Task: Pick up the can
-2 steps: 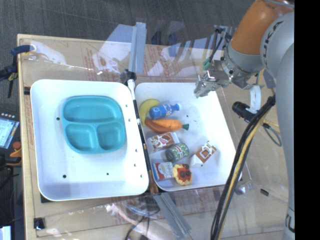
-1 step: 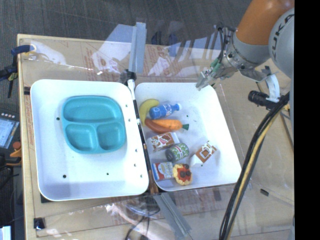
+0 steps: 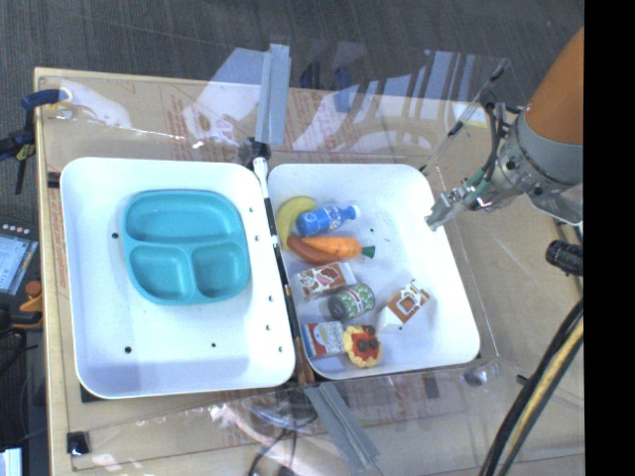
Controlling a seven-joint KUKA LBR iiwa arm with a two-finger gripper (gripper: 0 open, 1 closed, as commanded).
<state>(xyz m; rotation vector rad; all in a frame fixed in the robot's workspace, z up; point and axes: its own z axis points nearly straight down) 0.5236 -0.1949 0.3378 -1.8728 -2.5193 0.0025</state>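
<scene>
A: The pincer [image 3: 440,213] hangs over the right rim of the right bin [image 3: 451,286], at the end of the grey arm [image 3: 541,162] coming in from the right. It sits up and to the right of the can, well apart from it. Nothing is between its tips. How wide it stands I cannot tell; it is too small and slanted here.

B: And the can?

A: The can [image 3: 352,300] lies on its side near the middle of the right bin, green-labelled, dark end toward the left. Things crowd it: a red and white packet [image 3: 324,280] touches it on the upper left, a carrot [image 3: 331,248] lies above it, a small carton [image 3: 408,303] sits just beside it on the right, and a flat packet [image 3: 323,338] and a round toy [image 3: 363,346] lie just below.

B: So which step is this?

A: The approach, I judge. The grab is not yet begun.

B: What does the next move want?

A: Travel down and left until it is over the can, then a descent with the tips straddling the can's round body, clear of the packet and the carton.
</scene>
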